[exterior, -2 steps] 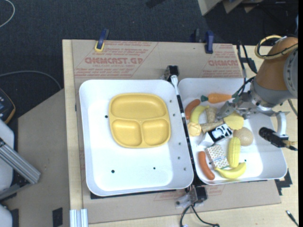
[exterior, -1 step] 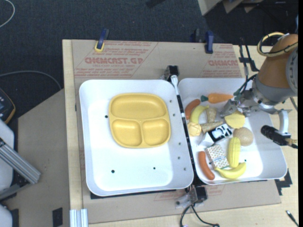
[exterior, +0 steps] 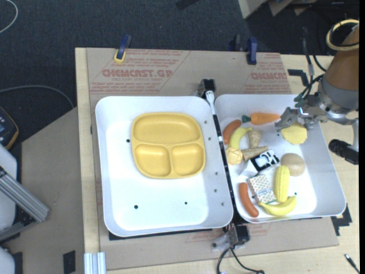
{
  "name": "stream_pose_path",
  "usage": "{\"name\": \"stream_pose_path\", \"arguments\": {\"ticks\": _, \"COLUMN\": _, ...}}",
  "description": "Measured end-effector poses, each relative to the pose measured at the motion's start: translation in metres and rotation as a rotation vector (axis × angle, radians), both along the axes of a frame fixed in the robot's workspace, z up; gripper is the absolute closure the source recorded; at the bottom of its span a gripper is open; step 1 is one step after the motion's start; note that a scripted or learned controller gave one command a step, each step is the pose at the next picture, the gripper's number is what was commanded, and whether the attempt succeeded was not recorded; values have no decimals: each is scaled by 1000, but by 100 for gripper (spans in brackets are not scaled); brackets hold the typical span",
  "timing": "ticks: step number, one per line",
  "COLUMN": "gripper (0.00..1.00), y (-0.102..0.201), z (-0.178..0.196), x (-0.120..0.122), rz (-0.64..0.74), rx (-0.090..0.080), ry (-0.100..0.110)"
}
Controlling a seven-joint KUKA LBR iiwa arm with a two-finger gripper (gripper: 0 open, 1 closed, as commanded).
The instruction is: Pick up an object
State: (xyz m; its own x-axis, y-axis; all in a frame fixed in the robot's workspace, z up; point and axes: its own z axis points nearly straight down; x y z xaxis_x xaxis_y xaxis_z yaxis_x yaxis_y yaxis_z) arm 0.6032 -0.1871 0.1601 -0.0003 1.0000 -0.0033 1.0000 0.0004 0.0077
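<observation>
The gripper [exterior: 294, 120] hangs over the right bin's [exterior: 333, 178] far side, just above a toy lemon [exterior: 295, 135]; whether it pinches it, I cannot tell

This is a robotics lab or test cell, not a home or kitchen. The table [exterior: 91, 153] is a bare board printed with a supplier's name, held by spring clamps [exterior: 121, 49] at its far edge. Centred on the table sit two shallow white bins [exterior: 114, 210] clipped together side by side. The bin right of the yellow divided plate [exterior: 168, 143] holds plastic toy food [exterior: 274, 181], stand-ins rather than real produce. Cables [exterior: 239, 261] trail off the table's near edge onto dark carpet [exterior: 45, 33], and an aluminium frame rail [exterior: 20, 196] stands left of the table.
</observation>
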Motion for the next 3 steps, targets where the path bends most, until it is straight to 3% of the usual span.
{"name": "stream_pose_path", "arguments": {"ticks": 1, "gripper": 100, "y": -2, "z": 64, "x": -2, "rz": 0, "rx": -1, "ry": -1}}
{"name": "stream_pose_path", "arguments": {"ticks": 2, "gripper": 100, "y": -2, "z": 65, "x": -1, "rz": 1, "rx": 2, "ry": 4}}
{"name": "stream_pose_path", "arguments": {"ticks": 3, "gripper": 100, "y": 51, "z": 71, "x": -15, "rz": 3, "rx": 5, "ry": 10}}
